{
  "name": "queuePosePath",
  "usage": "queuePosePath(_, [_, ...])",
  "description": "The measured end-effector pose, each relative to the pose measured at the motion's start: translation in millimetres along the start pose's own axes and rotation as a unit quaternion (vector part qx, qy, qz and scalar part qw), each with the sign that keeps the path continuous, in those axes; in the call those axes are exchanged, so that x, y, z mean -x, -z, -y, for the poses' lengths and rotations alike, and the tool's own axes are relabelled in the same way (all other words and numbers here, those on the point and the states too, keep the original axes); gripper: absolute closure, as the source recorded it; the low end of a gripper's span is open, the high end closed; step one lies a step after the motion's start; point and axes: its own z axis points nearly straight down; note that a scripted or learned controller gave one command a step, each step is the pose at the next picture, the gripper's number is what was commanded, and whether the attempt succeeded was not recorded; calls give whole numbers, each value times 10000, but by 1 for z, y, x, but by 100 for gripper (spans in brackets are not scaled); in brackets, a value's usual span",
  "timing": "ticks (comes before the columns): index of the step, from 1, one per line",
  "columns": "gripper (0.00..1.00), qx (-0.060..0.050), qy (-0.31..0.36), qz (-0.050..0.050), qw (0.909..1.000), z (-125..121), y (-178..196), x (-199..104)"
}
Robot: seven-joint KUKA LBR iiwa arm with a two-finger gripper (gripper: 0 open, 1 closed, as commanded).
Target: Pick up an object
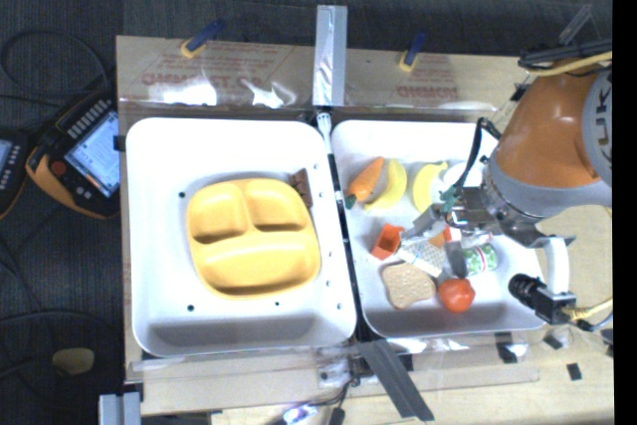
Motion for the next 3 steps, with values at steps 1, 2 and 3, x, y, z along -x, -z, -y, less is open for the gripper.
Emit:
queuePosePath(1, [0,12,1501,0,9887,-103,-69,25])
queuePosePath(2, [100,14,1502,-7,9887,-104,-60,24])
queuePosePath(3, [0,13,1503,-7,9886,-104,-60,24])
